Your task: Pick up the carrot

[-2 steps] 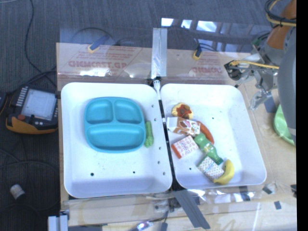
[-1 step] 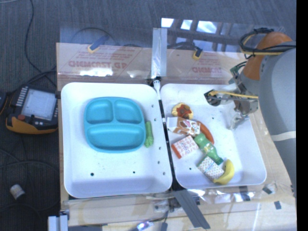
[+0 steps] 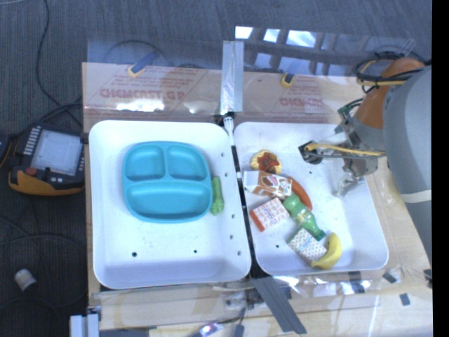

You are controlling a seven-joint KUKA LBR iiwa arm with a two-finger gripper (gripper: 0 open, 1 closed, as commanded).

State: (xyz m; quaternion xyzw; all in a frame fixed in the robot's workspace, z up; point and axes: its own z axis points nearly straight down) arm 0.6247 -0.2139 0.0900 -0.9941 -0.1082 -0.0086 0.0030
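Observation:
The carrot (image 3: 301, 194) is a small orange-red stick lying at a slant in the right bin (image 3: 365, 223). It is wedged between a printed carton (image 3: 271, 184) on its left and a green bottle (image 3: 303, 217) below it. My gripper (image 3: 349, 183) hangs over bare bin floor about a hand's width to the right of the carrot, apart from it. It is open, with nothing between its fingers. A yellow and black part of the wrist (image 3: 323, 149) sticks out to the left above it.
The right bin also holds a pizza-slice toy (image 3: 266, 161), an orange box (image 3: 269, 215), a patterned box (image 3: 306, 243) and a banana (image 3: 328, 253). In the left bin (image 3: 112, 258) lie a blue divided plate (image 3: 167, 181) and a green pod (image 3: 217, 195). A handheld pendant (image 3: 45, 160) sits off the bench at left.

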